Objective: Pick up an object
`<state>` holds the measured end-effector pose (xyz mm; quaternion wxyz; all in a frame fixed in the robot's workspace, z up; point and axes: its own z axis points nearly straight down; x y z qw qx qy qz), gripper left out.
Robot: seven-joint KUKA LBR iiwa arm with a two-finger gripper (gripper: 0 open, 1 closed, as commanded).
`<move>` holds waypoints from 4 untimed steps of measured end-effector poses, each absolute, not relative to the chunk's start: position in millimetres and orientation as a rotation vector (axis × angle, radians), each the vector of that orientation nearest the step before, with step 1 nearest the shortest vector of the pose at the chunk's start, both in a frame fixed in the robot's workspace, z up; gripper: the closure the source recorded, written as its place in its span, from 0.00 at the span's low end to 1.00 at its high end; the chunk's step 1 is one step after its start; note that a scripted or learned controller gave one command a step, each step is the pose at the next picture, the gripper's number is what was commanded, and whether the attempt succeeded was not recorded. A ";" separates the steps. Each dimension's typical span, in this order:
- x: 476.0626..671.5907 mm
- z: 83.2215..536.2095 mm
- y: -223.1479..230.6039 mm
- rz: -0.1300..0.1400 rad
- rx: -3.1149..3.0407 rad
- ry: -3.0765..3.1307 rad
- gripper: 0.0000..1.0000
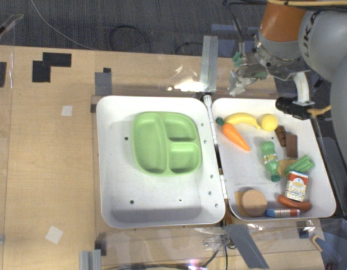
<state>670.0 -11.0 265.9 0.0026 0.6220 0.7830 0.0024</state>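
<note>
Overhead, the grey arm (325, 21) with its orange band fills the upper right of the frame. Below it, the left bin (114, 207) takes up the centre and holds a green divided plate (165, 143). The right bin (320, 151) sits just beside it, at the right of the frame, crowded with small things. A banana (243, 119) and a lemon (268, 122) lie along its upper part, with a carrot (236, 136) just under the banana. A green bottle (269, 160) lies mid-bin, a brown block (288, 142) to its right. Lower down are a red-and-white carton (296, 187), a round brown piece (252, 202) and a sausage (295, 204). The gripper (240, 82) hangs above the bin's upper edge, nothing between its fingers, apart from every object; whether those fingers are spread or closed cannot be told.
</note>
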 end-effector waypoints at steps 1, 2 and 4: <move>664.0 273.4 -96.6 0.002 1.362 2.820 1.00; 642.4 291.4 -143.4 0.000 0.990 2.970 1.00; 649.1 274.4 -204.8 -0.003 0.481 3.081 1.00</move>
